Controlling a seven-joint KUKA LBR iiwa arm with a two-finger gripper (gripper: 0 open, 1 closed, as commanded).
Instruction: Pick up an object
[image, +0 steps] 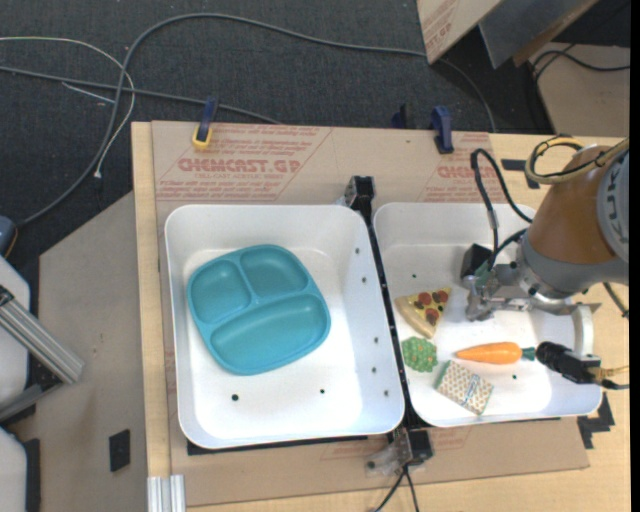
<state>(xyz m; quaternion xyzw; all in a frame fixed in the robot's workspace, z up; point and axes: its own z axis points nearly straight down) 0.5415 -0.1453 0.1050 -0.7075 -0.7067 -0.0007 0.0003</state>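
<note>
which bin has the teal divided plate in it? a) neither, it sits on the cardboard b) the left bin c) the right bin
b: the teal divided plate lies flat in the left bin, while the right bin holds the carrot and the other small items.

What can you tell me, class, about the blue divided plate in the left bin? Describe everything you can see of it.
The blue divided plate is a teal, plastic-looking tray with rounded corners and three compartments: two smaller ones along its far side and one long one along its near side. It lies flat, right side up, turned at a slight angle, on the floor of the left bin, left of centre. All three compartments are bare, and it touches only the bin floor.
</note>
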